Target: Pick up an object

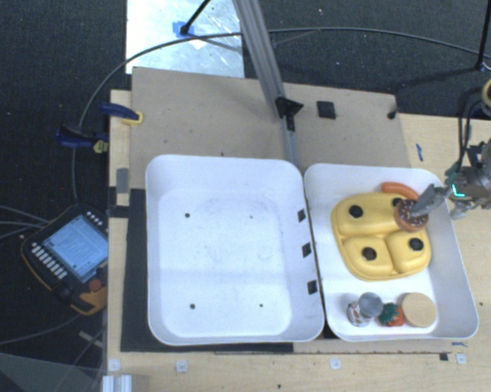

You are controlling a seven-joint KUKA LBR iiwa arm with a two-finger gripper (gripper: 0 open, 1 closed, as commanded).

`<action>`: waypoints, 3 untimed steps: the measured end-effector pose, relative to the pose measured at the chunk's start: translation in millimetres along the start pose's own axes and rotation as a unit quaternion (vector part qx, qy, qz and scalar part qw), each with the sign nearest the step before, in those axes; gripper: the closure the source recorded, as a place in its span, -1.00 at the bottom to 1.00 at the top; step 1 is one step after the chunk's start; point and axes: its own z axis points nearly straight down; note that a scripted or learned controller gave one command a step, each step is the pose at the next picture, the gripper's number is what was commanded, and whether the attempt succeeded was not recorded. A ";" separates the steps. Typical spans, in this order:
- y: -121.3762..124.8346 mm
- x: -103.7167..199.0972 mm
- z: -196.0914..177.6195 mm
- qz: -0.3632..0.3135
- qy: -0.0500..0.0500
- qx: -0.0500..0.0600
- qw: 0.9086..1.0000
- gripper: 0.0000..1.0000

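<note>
nearest edge first: at the front of the right bin [460, 310] there's a little row of bits, a silvery grey piece [364, 308] on the left, a small red and green thing [391, 314] touching it, and a tan round disc [418, 310] on the right end, all close together along the near wall. just behind them, filling the middle of that bin, sits the big yellow lumpy toy [380, 236], three rounded lobes with dark dots on top. the gripper [415, 211] is down at its far right shoulder, coming in from the right at a slant, its tip right over a small dark brown round thing [408, 214] that rests on the yellow toy; whether the fingers are apart or together, can't tell from here, the tip is too small and dark. just past that, an orange-red piece [399, 190] peeks out behind the yellow toy by the far wall. over on the left, the left bin [159, 228] lies side by side with the right one, touching along the middle. off the bench to the far left, a yellow handheld pendant [68, 256] with a lit screen lies on the dark floor
</note>
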 end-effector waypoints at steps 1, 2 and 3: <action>0.5 0.0 -0.8 0.000 0.000 -0.001 1.000 -1.00; -6.5 0.9 43.7 0.001 0.000 0.001 1.000 -1.00; -1.6 1.3 86.5 0.001 0.000 0.000 1.000 -1.00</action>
